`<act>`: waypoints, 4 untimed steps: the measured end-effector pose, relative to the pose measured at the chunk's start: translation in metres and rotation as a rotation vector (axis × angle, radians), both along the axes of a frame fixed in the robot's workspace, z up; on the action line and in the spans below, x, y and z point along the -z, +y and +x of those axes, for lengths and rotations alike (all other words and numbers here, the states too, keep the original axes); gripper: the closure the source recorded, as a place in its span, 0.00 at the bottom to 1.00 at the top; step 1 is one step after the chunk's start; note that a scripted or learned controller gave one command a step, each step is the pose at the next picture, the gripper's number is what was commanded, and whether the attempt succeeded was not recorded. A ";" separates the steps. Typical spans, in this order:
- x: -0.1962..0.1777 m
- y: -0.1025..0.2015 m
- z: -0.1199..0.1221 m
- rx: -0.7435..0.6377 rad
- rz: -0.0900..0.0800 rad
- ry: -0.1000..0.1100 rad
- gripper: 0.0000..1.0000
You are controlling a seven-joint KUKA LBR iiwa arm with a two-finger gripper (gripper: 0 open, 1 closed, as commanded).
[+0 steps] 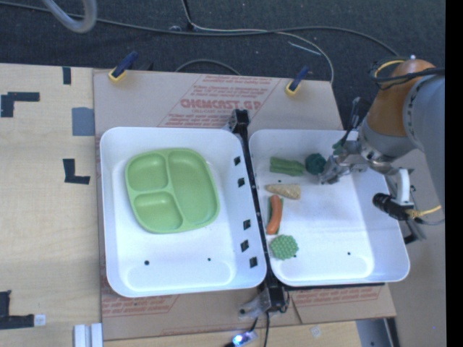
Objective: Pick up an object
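1. The grey KUKA arm with the orange band (405, 103) reached in from the right, its wrist above the upper right part of the right-hand shallow white plastic bin (362, 266).
2. The left-hand shallow white plastic bin (116, 215) lay well away from the gripper, across the black divider between the two bins.
3. In that far bin sat a light green plastic plate with three compartments (172, 190), flat and well apart from the gripper.
4. The two-finger gripper (331, 176) hung low over the upper part of the right bin; whether it was wide or narrow I could not tell, as its tips were too small and dark to make out.
5. A long green vegetable-shaped toy (287, 166) lay near the gripper, on its far side from the arm.
6. An orange carrot-shaped toy (274, 215) lay below and beyond the gripper, close to the divider.
7. A pale tan oblong toy (283, 191) lay between the green toy and the carrot, near the gripper.
8. A round, bumpy green toy (283, 246) lay farthest below the gripper, by the divider.
9. A small dark teal round object (314, 163) sat just beside the gripper; whether they touched was unclear.
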State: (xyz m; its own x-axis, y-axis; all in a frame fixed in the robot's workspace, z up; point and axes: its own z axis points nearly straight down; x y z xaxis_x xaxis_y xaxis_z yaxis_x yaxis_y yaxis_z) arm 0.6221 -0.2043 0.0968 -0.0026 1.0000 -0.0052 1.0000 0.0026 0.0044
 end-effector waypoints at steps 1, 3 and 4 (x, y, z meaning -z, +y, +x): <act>-0.055 0.006 0.010 0.000 0.004 0.001 1.00; -0.154 0.012 0.017 0.001 0.004 -0.001 1.00; -0.141 0.068 0.019 -0.003 0.006 0.006 1.00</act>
